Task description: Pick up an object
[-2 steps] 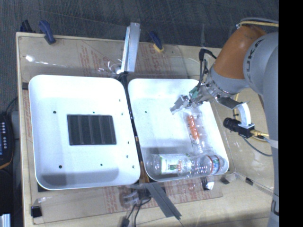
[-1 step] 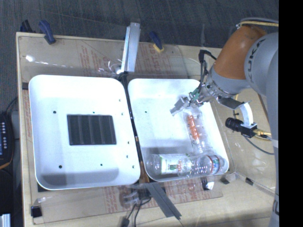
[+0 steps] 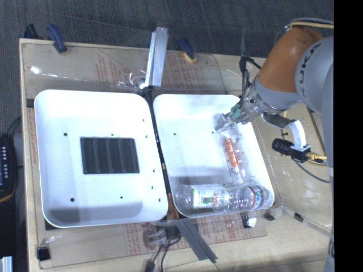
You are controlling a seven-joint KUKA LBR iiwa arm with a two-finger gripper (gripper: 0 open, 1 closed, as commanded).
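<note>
Bottle at the gripper, not yet lifted

A clear bottle with an orange insert point(image 3: 233, 154) lies in the right bin point(image 3: 187, 152), resting above a second bottle point(image 3: 221, 198). The gripper point(image 3: 233, 117) sits at its upper end; whether it grips or stands released, I cannot tell.

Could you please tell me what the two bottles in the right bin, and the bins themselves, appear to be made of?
The upright bottle and the lying bottle look like clear, thin plastic: the white floor shows through both, with glints and coloured labels. The right bin and left bin look like smooth, slightly glossy white plastic, moulded with rounded corners. The dark ribbed panel in the left bin looks matte; its material is unclear.
</note>
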